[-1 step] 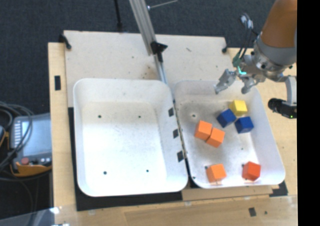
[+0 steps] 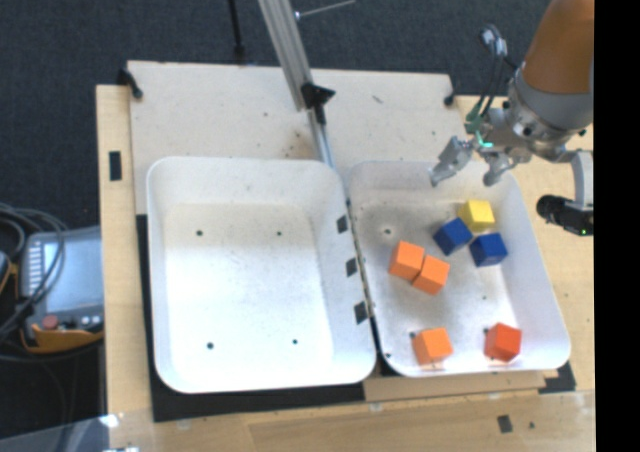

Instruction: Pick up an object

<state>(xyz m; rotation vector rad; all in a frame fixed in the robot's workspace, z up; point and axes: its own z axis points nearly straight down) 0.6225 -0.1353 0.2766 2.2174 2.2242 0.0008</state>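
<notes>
I've got the grey arm with the orange band (image 2: 562, 35) reaching in from the right, over the far edge of the right-hand shallow white bin (image 2: 535, 270). The two-finger gripper (image 2: 468, 168) hangs spread open with nothing in it, so nothing's picked yet. All the candidates sit in that bin; the small yellow cube (image 2: 477, 213) is nearest, touching a blue cube (image 2: 453, 235), which probably makes a clean grab awkward.

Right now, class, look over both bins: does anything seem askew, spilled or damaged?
Nothing stands out. The blocks all sit inside the right bin: a yellow block, two blue blocks, and four orange blocks. None has spilled out. The claw hovers open above the bin's far edge.
</notes>
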